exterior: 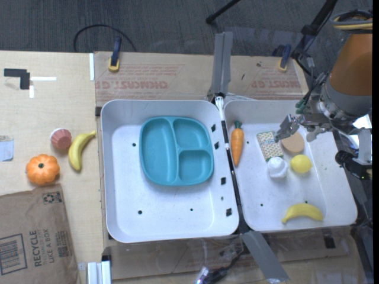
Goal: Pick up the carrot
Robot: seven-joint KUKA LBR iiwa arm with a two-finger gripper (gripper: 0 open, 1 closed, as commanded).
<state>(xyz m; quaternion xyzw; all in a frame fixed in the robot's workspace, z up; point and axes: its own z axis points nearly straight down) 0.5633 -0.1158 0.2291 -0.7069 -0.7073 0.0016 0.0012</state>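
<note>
Far to the claw's left, out on the bare bench, we see a small orange pumpkin (42,169), a pinkish round piece (61,139) and a banana (80,149). Nearer, but still well to its left, the left bin (118,218) carries a teal divided plate (176,151).

The carrot (237,144) lies in the right bin (337,218), hard against its left wall, well to the claw's left, green top pointing away from us and tip toward us. We judge it to be a light, stiff toy with a smooth, tapering skin that could slide out of a pinch near the tip; the thick part just below the green looks the better hold, taken across its width. The wall close beside it leaves little room for a finger on that side.

Just left of and below the claw (299,125) sit a patterned sponge (269,145), a tan round piece (292,143), a white object (276,167) and a lemon (301,164); a second banana (302,213) lies nearer us. The claw hovers above the tan piece; we cannot tell how far open it is, and we see nothing in its hold.
</note>
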